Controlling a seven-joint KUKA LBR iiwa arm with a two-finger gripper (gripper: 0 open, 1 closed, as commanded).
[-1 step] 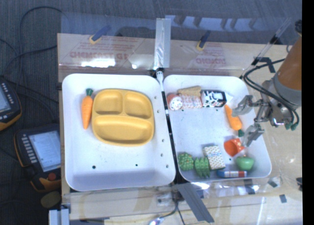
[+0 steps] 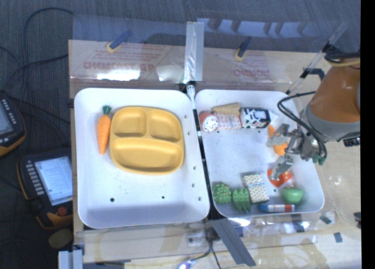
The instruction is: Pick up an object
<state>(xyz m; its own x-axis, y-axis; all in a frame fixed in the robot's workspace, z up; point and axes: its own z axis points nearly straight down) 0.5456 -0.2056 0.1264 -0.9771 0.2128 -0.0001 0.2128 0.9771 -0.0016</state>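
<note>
You are seeing the gripper (image 2: pixel 285 165) hanging low in the right bin (image 2: pixel 234 145), over an orange-red object (image 2: pixel 279 174) near the green apple (image 2: pixel 292 194). Fingers' state: cannot tell.

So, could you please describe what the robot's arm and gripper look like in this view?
The arm is a rounded grey body with a broad orange band above the wrist. Thin black cables loop off its left side. The gripper is a small grey metal assembly with slender fingers, with orange showing around it.
</note>
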